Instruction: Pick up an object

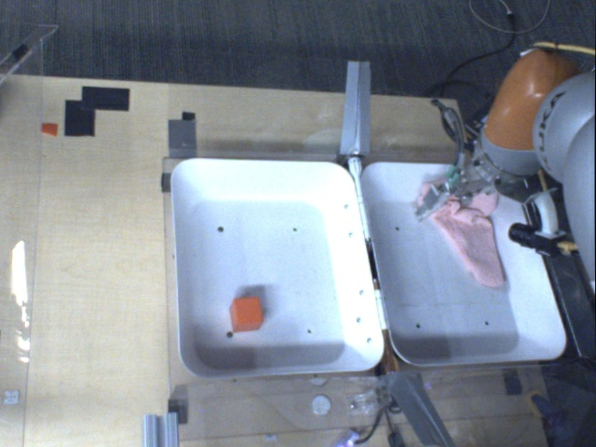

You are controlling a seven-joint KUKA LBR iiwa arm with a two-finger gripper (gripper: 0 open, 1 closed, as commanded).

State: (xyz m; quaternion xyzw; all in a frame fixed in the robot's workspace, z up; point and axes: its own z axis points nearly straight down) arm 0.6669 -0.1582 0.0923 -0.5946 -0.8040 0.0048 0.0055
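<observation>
One pink cloth (470, 238) lies in the right bin (447, 338), its upper end directly beneath the gripper (453, 186). I judge it light, limp and prone to slipping out; a bunched fold near that end offers the best hold. I cannot tell the gripper's state. Far to the gripper's left, an orange block (247, 314) sits in the left bin (279, 194) on the desk (93, 277).
</observation>
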